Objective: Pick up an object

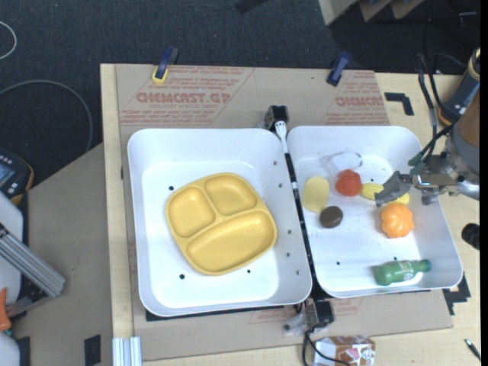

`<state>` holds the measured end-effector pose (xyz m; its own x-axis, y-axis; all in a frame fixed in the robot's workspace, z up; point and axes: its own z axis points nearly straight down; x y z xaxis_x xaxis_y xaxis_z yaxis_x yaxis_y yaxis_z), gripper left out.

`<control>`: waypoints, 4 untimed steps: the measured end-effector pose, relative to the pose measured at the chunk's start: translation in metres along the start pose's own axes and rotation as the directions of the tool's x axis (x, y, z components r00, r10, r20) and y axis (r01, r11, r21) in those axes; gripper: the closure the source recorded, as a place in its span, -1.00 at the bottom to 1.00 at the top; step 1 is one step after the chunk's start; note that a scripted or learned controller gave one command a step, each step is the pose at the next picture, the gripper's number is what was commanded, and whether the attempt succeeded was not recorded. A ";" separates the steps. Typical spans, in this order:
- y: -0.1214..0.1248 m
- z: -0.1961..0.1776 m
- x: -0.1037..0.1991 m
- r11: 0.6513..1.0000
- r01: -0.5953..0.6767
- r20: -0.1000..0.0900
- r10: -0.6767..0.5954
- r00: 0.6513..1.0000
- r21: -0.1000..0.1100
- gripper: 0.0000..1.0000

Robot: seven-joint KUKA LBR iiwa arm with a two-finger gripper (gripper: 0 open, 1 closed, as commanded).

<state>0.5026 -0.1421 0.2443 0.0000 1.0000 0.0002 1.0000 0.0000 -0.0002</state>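
The gripper point(390, 191) hovers just above the round orange plastic fruit point(396, 220) in the right white bin point(446, 269). Whether its jaws stand apart, I cannot tell. Next, lower squarely onto it.

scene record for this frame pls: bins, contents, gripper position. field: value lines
left bin: holds a yellow divided plate
right bin: holds six items
items: pale yellow piece, red ball, brown round piece, orange fruit, green bottle lying on its side, clear piece near the back
gripper: over the right bin, just above the orange fruit in the picture
grasp: nothing seen between the fingers
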 end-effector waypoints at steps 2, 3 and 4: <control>-0.017 0.042 0.113 1.000 0.011 -0.006 -0.011 1.000 0.008 1.00; -0.022 -0.092 0.180 1.000 0.011 -0.004 -0.011 1.000 -0.015 1.00; -0.023 -0.140 0.239 1.000 0.009 -0.003 -0.009 1.000 -0.008 1.00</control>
<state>0.4797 0.0965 0.3843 -0.0089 1.0000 0.0034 0.9999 0.0089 0.0073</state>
